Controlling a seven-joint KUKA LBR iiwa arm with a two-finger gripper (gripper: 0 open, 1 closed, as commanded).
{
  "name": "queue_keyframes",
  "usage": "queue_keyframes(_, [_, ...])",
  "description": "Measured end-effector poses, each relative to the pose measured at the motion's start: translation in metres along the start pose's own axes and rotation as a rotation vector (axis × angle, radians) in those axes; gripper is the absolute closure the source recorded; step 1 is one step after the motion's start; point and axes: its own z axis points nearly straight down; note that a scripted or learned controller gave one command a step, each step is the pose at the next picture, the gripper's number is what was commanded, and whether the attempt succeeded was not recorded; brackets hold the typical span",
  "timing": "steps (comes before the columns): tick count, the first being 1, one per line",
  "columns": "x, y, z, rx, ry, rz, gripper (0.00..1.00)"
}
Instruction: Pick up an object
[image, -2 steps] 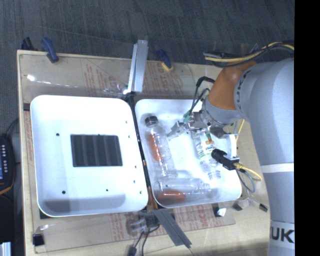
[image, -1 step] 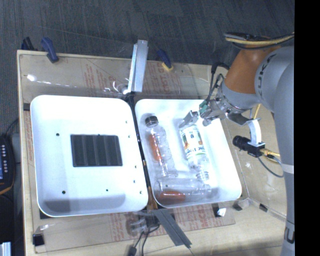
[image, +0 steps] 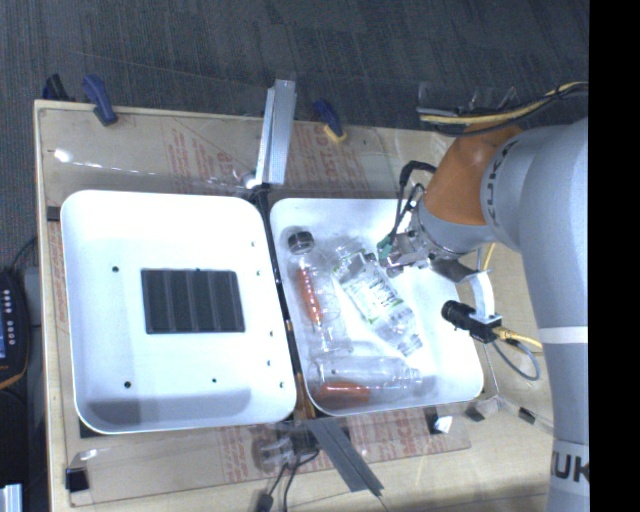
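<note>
Inside the right bin (image: 455, 375), three clear plastic bottles lie on their sides. One with a white label (image: 375, 298) slants through the middle, its cap end toward 5 o'clock; the print on that label is too small to read. Just beside it at 9 o'clock lies a bottle with reddish contents (image: 308, 285), its dark cap pointing to 12 o'clock. A third bottle (image: 365, 378), also reddish inside, lies along the bin's 6 o'clock wall, close to the foot of the labelled one.

At 2 o'clock from the labelled bottle, the gripper (image: 392, 252) hangs over the bin near that bottle's upper end; whether its fingers are spread or closed cannot be told. The grey arm (image: 545, 200) with its orange band (image: 462, 185) comes in from 3 o'clock.

At 9 o'clock sits the left bin (image: 100, 380), holding a dark ribbed rectangular panel (image: 193, 301) near its centre. Both bins rest on a wooden bench (image: 150, 135) with faint red lettering, unreadable. Blue clamps (image: 98, 98) grip its 12 o'clock edge, and a metal bar (image: 276, 130) stands between the bins there.
</note>
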Motion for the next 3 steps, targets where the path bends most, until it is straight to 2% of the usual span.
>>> queue_keyframes(1, [0.004, -0.011, 0.024, 0.0, 0.0, -0.11, 0.0])
queue_keyframes(2, [0.004, -0.009, 0.012, -0.002, -0.003, -0.114, 1.0])
queue_keyframes(3, [0.049, 0.039, -0.081, 0.0, -0.001, -0.248, 1.0])
